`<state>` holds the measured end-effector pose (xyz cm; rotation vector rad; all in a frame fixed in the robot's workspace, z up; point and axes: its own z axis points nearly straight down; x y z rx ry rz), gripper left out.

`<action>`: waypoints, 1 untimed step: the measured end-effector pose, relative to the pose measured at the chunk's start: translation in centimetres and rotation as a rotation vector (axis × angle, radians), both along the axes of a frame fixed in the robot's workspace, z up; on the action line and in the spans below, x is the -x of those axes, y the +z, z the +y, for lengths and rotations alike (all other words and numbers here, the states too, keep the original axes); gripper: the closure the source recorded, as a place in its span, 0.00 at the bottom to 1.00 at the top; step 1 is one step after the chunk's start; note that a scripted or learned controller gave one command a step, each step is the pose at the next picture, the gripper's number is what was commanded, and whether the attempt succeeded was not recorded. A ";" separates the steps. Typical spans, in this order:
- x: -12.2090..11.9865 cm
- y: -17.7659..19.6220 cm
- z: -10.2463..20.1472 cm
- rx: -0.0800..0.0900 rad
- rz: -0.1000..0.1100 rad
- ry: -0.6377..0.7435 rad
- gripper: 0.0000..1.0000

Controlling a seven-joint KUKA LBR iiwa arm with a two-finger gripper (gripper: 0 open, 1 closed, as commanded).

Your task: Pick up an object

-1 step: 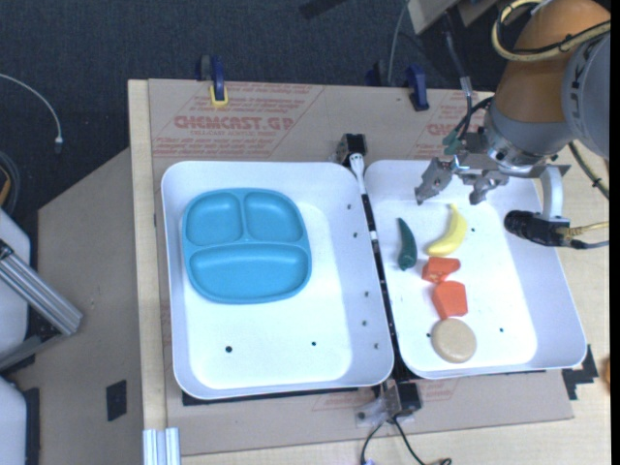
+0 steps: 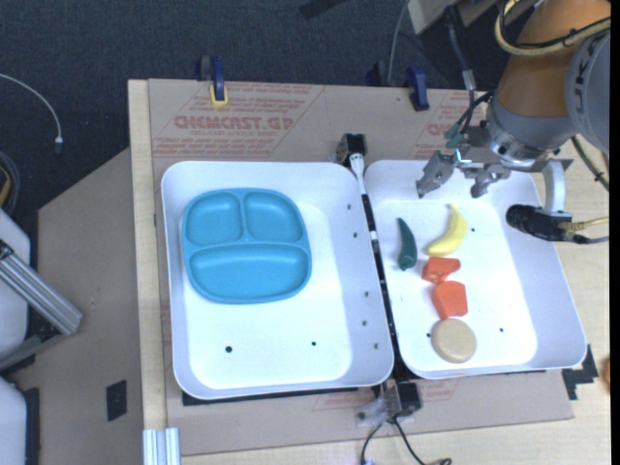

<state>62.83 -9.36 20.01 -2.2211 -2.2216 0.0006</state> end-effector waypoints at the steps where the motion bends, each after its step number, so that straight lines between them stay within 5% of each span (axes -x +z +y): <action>1: 0.1 -5.6 -0.6 -0.001 0.005 -0.001 0.00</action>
